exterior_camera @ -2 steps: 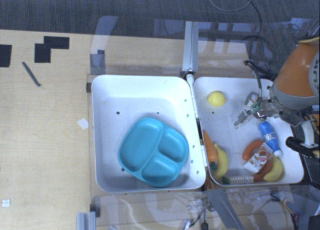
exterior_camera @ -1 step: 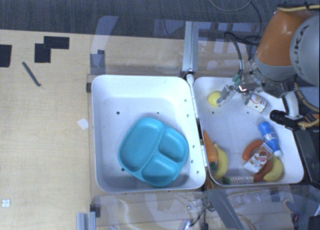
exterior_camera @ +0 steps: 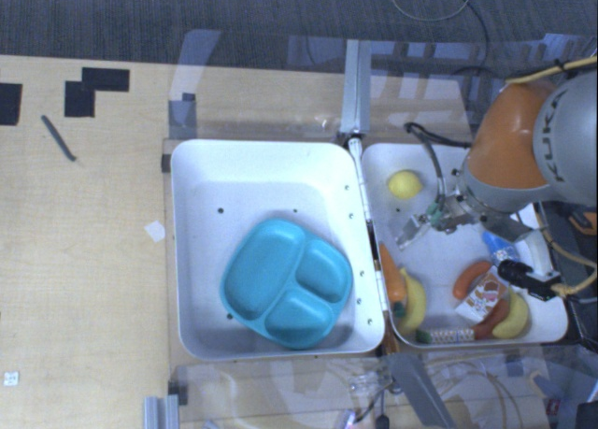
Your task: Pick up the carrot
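White plastic makes up the two largest things, the left bin [exterior_camera: 187,259] and the right bin [exterior_camera: 556,329], set side by side on the bench [exterior_camera: 84,259]. Next in size is the grey arm [exterior_camera: 523,142] with its orange band, reaching in over the right bin. A blue divided plate [exterior_camera: 288,282] lies in the left bin, tilted toward its near corner. The gripper [exterior_camera: 418,228] hangs over the middle of the right bin with its fingers spread and nothing between them. Smaller things crowd the near end of that bin: a banana [exterior_camera: 416,304], a sausage [exterior_camera: 470,278], a small carton [exterior_camera: 481,298], and a lemon [exterior_camera: 405,184] farther back. The carrot [exterior_camera: 391,276] lies along the bin's left wall, touching the banana, near the gripper but to its near-left. It looks light, stiff and smooth, probably a toy, so it should not crush but could slip from a shallow pinch. Its taper points away from the camera; the thicker near half seems the better hold, taken across its width, though the wall and banana leave little room for the fingers.
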